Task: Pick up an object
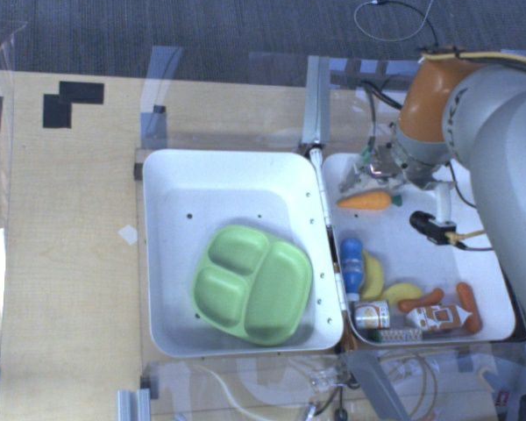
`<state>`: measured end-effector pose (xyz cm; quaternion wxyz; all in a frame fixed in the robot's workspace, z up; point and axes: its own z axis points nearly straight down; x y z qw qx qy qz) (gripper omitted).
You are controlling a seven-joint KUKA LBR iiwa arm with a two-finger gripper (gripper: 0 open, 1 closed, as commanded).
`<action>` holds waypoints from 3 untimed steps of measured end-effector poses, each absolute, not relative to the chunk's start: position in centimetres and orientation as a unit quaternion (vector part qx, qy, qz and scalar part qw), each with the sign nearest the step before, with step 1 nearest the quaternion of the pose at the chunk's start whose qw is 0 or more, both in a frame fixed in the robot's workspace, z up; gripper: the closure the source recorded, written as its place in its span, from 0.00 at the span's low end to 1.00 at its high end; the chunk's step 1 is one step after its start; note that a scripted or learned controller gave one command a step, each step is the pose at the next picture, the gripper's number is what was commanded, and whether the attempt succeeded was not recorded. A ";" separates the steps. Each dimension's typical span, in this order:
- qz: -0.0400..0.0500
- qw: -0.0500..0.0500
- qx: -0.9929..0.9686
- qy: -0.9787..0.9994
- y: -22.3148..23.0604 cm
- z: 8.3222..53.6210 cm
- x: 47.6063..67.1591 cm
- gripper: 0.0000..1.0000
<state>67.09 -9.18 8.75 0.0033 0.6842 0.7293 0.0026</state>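
Observation:
My gripper point(369, 170) hangs over the back left part of the right bin point(486, 274), below the arm's orange band point(431, 95). An orange carrot point(366, 202) lies on the bin floor just in front of the gripper, close beneath it. Whether they touch is unclear. Nearer the front of this bin lie a blue bottle point(351, 266), a yellow banana point(374, 275), a small can point(373, 314), a red sausage point(421, 301) and a brown-and-white packet point(436, 320).
The left bin point(171, 200) holds a green divided plate point(252, 283). A metal divider rail point(313, 112) runs between the bins at the back. A black connector with a cable point(431, 226) hangs from the arm over the right bin. The grey arm body point(508, 156) covers the bin's right side.

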 end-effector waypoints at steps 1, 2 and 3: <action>0.006 0.007 0.682 0.731 -9.0 10.2 67.4 1.00; 0.003 0.002 0.780 0.626 -1.5 18.7 67.0 1.00; 0.001 0.001 0.795 0.607 -4.3 18.6 64.1 1.00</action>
